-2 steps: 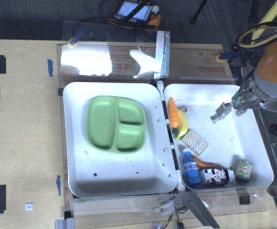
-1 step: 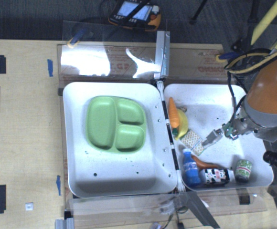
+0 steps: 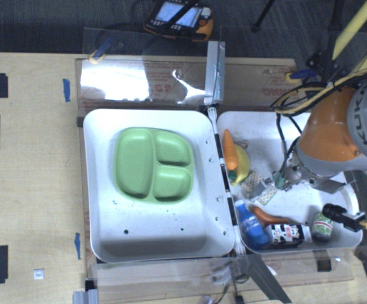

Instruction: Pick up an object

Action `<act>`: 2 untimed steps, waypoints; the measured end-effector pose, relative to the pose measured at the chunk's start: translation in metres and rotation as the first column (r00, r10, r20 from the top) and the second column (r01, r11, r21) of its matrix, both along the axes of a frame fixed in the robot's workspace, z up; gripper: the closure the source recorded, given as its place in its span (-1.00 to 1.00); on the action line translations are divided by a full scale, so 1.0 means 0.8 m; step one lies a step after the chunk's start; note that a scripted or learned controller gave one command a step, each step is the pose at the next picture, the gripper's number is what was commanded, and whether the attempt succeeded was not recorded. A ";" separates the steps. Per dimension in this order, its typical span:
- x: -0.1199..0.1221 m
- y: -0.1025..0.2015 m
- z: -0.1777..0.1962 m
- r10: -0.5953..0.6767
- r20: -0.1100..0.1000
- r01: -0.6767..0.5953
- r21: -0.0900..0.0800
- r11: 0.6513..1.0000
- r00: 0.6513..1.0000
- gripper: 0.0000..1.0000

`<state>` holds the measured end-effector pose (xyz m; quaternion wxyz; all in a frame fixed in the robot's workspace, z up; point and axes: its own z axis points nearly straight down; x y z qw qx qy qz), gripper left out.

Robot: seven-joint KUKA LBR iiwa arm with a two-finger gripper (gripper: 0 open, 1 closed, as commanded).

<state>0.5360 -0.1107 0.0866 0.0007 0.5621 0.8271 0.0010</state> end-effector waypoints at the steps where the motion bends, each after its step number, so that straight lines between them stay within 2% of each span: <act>1: 0.000 -0.001 0.011 -0.002 0.001 0.002 -0.001 1.000 1.000 1.00; 2: 0.033 -0.034 0.114 0.039 -0.004 -0.039 -0.001 0.999 0.999 1.00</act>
